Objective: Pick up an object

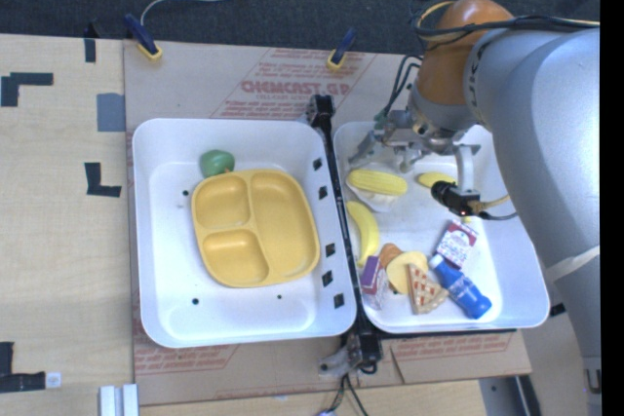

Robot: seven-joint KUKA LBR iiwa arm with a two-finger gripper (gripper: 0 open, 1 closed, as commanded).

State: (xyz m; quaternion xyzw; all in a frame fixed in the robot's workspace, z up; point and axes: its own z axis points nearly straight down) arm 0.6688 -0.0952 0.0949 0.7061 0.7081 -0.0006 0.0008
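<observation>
The gripper [417,159] hangs over the far end of the right bin [517,302] with its two metal fingers [367,147] spread wide and nothing between them. One finger angles toward the divider between the bins and the other points down on the arm's side. Just below the gripper lies a toy corn cob [378,181], resting on a small white item whose shape is hard to read. A small yellow piece [433,178] sits beside the arm-side finger. Nearer the camera, a banana [365,229] runs along the bin's inner wall. Past it lie an orange piece [392,255], a purple box [371,276] and a toy pizza wedge [424,288]. A small white carton [455,244] and a blue bottle [464,293] lie close together on the side toward the arm.

The grey arm [546,132], with its orange band [458,44] above the wrist, covers the right of the scene.

The left bin [156,239] holds a yellow divided plate [255,226], with a green object [217,162] touching its far corner. Both bins sit on a cardboard sheet [263,83] clipped at its far edge by two blue and yellow clamps [143,37].
</observation>
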